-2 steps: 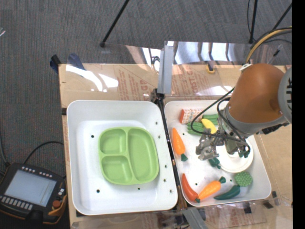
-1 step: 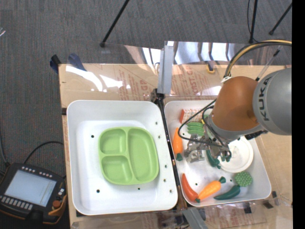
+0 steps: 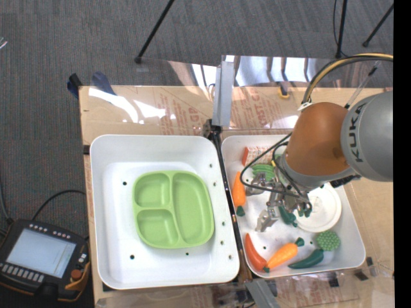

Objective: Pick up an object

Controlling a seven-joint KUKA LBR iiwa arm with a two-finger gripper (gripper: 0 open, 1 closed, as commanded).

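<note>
A green divided plate [image 3: 173,209] lies in the left white bin [image 3: 109,165]. A handheld control pendant [image 3: 42,255] sits on the grey carpet [image 3: 64,31] at near left, tripod legs [image 3: 157,21] stand far behind

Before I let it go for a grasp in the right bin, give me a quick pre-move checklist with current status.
1. End effector positioned over right bin: ok.
2. Nothing seen between its fingers yet: ok.
3. Finger opening: cannot tell.
4. Nearby targets present: carrot and red pepper lie at the bin's near edge, apart from the end effector: ok.
5. White plate sits close beside the end effector, possible contact: not ok.
6. Left bin holds the green divided plate, away from the arm: ok.
</note>
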